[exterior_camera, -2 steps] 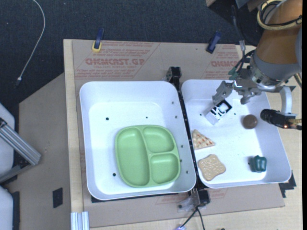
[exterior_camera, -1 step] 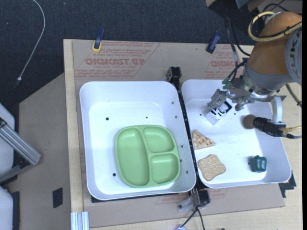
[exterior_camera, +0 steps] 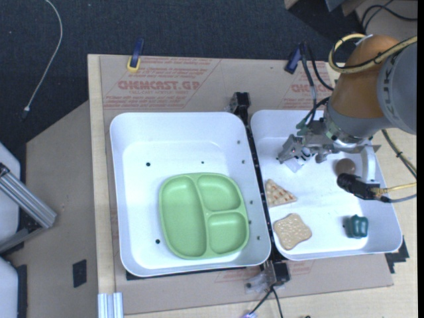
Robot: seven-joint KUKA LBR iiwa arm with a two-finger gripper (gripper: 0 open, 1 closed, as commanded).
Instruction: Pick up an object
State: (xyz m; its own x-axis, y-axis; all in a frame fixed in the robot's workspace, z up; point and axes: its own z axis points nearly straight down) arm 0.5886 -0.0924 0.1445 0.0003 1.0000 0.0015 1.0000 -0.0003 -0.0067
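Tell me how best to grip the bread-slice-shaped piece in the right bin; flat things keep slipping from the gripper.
The bread slice lies flat near the front wall of the right bin. Probably best to come straight down from above and pinch across its narrower width at the outer edges, since no raised part shows. The waffle wedge sits apart, leaving room.

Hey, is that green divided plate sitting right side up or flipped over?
Right side up: the green divided plate shows its three hollow compartments, lying flat in the left bin.
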